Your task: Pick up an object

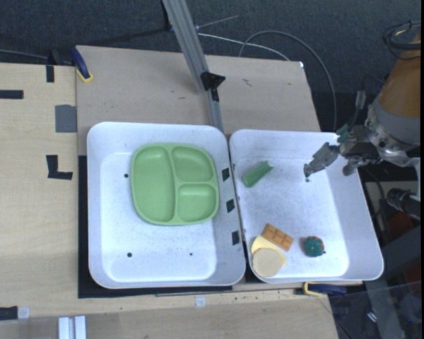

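Even, bright overhead light, soft focus
Short shadows under the green plate (175, 183); white bins (106, 210) nearly glare; mild overall blur.

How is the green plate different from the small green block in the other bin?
The green plate is far larger than the green block. The plate is pale green, rounded and split into three compartments; the block is darker green, plain and elongated. The plate lies in the left bin, the block in the right bin, up near the divide between the two bins. Both are green and lie flat on a white bin floor, untouched by the claw.
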Controlling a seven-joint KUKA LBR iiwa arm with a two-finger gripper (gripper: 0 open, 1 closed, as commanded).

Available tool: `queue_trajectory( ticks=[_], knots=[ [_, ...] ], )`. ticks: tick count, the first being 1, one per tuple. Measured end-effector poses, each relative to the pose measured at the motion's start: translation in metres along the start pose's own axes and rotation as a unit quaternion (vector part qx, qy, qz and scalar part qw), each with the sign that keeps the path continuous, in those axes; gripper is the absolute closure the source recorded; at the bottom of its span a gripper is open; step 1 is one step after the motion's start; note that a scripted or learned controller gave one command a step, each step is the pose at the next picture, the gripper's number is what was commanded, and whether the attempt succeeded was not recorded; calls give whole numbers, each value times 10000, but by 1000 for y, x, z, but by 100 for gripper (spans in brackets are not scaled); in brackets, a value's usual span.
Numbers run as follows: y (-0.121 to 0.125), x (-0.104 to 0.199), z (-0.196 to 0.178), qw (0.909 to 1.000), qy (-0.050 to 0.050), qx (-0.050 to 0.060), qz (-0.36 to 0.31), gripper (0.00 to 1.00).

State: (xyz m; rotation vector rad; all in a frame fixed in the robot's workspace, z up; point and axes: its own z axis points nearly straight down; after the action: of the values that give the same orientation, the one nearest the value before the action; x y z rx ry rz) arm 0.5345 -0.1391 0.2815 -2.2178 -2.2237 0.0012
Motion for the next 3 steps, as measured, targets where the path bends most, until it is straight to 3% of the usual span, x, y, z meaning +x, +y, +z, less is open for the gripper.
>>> queue_trajectory(
  ticks=[1, 3],
  knots=[
    [0, 0, 0, 10000, 0, 0, 1, 0],
    [-8, 17, 107, 10000, 4, 32, 5, 0]
  ],
)
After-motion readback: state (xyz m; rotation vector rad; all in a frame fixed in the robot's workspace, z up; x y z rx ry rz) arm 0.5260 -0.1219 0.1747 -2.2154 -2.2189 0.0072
